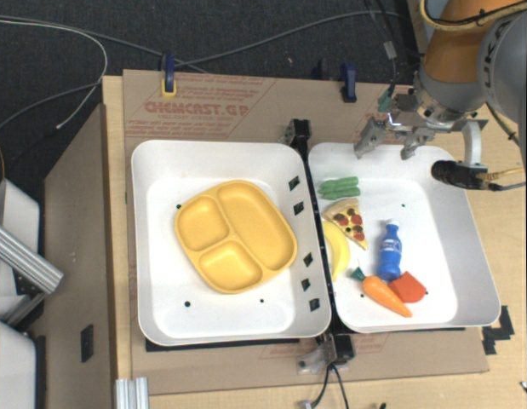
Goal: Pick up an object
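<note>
Tool (387,142) hangs over the far edge of the right bin (455,228), near its far left corner, with its two fingers (366,140) spread apart and nothing between them. Above it rises the grey arm (467,41) with the orange band, coming in from the right side of the counter (110,228).

Toys lie along the left half of the right bin. A green piece (340,187) sits nearest the far edge, just below the tool. Next comes a pizza slice (348,222), then a yellow banana (336,250) against the left wall. A blue bottle (391,250) lies in the middle of the bin, pointing toward the near edge. A carrot (384,294) lies by the near edge, touching a red block (409,287) at the bottle's near end.

In the left bin (152,254) a yellow tray (236,235) with three compartments rests at the centre, turned at an angle.

Brown cardboard (203,100) covers the counter under both bins, held at the far edge by a yellow clamp (168,73) and a blue clamp (349,82)
</note>
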### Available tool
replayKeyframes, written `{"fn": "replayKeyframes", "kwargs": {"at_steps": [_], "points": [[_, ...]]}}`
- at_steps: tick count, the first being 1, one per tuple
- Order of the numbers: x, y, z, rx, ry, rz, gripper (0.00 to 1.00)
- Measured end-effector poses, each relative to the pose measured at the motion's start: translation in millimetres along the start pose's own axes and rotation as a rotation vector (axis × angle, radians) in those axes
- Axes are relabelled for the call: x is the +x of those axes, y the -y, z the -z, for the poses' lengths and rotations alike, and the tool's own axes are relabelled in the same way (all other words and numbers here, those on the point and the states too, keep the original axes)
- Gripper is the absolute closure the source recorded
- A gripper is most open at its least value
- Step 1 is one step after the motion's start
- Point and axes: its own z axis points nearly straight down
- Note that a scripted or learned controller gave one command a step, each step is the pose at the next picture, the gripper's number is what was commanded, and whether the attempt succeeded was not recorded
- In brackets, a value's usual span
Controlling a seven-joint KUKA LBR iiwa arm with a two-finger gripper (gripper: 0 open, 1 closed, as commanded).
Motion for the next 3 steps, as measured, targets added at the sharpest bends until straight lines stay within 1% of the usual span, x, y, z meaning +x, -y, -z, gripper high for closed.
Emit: {"fn": "replayKeyframes", "kwargs": {"at_steps": [1, 2, 3], "points": [[-9, 1, -48, 0.004, 0.000, -0.001, 0.00], [-9, 6, -108, 0.003, 0.000, -0.001, 0.00], [-9, 3, -111, -0.005, 0.000, 0.000, 0.00]]}}
